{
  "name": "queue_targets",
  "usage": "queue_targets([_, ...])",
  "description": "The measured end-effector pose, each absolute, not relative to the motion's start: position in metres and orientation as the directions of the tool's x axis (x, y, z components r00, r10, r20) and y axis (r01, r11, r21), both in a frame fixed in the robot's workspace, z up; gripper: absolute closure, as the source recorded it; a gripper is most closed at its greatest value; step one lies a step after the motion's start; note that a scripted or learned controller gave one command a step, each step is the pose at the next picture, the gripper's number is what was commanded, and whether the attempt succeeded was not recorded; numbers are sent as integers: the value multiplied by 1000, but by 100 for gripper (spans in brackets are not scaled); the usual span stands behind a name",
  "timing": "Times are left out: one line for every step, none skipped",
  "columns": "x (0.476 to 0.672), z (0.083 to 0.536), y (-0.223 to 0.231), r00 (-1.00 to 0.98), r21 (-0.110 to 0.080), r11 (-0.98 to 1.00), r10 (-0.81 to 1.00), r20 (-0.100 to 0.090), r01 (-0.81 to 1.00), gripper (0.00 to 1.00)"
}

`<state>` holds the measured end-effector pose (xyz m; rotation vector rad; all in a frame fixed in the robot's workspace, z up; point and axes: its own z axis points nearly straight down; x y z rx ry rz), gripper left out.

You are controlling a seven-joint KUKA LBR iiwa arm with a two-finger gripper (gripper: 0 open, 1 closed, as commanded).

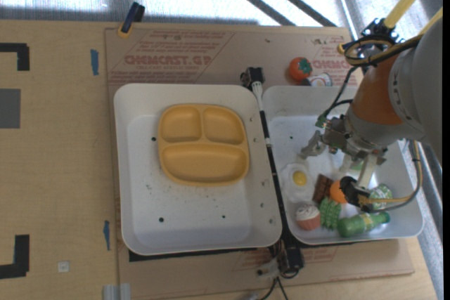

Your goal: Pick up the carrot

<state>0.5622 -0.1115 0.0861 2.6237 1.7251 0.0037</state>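
Note:
The carrot [338,192], a small orange piece with a green leafy end [329,212], lies in the right bin [281,124] among other toy food. My gripper [339,162] hangs low over that bin, just above and slightly behind the carrot. Its grey fingers [311,146] are spread apart with nothing between them. One finger reaches down beside the carrot's right end, and I cannot tell whether it touches.
Around the carrot lie a fried egg [299,178], a brown piece [322,187], a cupcake [307,216] and a green bottle [361,223]. The left bin [133,172] holds a yellow divided plate [203,143]. A toy tomato [299,69] sits behind the bins.

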Motion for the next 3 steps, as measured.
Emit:
queue_targets([517,127,-140,402,-3,-402,915,0,915,0])
queue_targets([479,170,-182,355,-1,-355,935,0,935,0])
queue_targets([480,180,-182,355,1,-355,935,0,935,100])
